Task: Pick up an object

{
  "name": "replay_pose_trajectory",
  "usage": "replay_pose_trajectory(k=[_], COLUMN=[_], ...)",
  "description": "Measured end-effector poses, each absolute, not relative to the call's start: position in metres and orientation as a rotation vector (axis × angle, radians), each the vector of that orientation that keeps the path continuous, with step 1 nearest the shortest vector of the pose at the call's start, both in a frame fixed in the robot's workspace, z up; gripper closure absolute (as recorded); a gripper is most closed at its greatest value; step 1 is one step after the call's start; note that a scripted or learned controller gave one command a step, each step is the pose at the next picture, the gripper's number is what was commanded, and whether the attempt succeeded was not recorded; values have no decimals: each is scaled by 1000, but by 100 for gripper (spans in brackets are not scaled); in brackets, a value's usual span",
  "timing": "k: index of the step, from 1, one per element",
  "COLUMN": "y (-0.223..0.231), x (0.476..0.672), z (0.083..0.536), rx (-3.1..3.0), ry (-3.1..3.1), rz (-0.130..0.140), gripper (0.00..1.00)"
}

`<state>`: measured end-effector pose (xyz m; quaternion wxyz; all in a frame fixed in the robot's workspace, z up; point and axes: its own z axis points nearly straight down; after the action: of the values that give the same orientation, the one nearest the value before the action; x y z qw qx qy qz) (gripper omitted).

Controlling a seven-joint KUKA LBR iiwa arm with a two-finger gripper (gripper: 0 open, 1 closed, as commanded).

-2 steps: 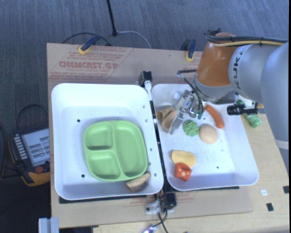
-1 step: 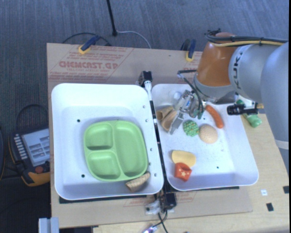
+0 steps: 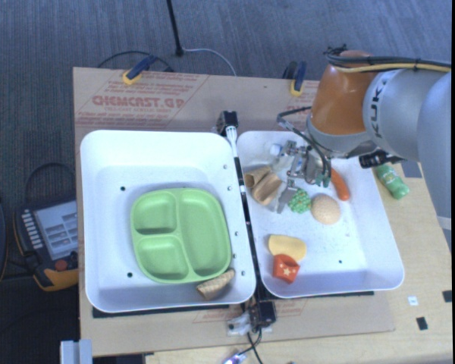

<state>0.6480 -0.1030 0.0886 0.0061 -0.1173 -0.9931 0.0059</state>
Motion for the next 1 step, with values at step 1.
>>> replay_pose_trajectory(k=[1], y=[-99], x=[652], z=[88], rx=[-511], ry=[-3067], rz=[10], gripper=[0])
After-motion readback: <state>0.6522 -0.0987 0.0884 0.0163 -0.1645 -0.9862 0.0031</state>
